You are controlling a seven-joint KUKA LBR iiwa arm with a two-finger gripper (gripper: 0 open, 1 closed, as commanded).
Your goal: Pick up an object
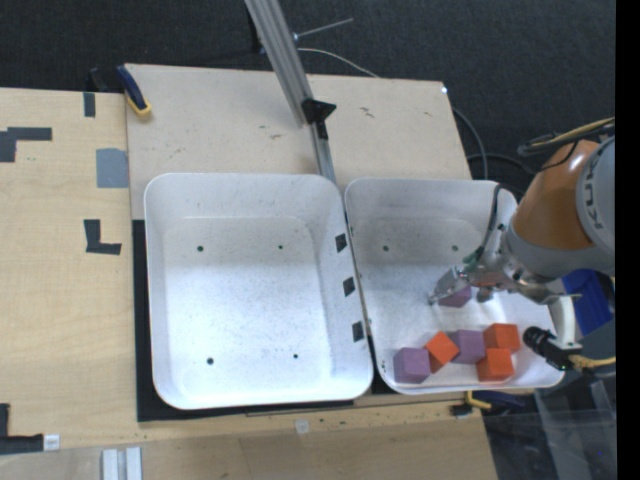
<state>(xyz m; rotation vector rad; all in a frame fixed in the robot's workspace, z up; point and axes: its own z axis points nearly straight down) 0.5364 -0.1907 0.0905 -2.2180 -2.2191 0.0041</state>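
Six blocks were counted, all in the right bin [420,203]: three orange, three purple. Five lay clustered at that bin's lower right of frame: a purple cube [411,364], an orange cube [442,348] touching it, a purple cube [470,345], an orange block [501,336] and an orange block [495,366] below it. The sixth, a small purple block [457,295], was seen apart from the cluster, directly at the gripper [452,289], above the others in the frame.

Two bins were counted. The left bin [240,193] was seen with only dark specks and marks on its floor.

Progress, as judged: the pick was under way, not finished. The gripper was down at bin-floor level on the small purple block, with metal fingertips [441,292] seen at the block's left side. The jaw state could not be told: whether the block was clamped or merely touched was not resolved at this angle. No lift was evident; the block appeared to be resting on the floor of the bin. Left to do: closure to be confirmed, block to be raised clear.
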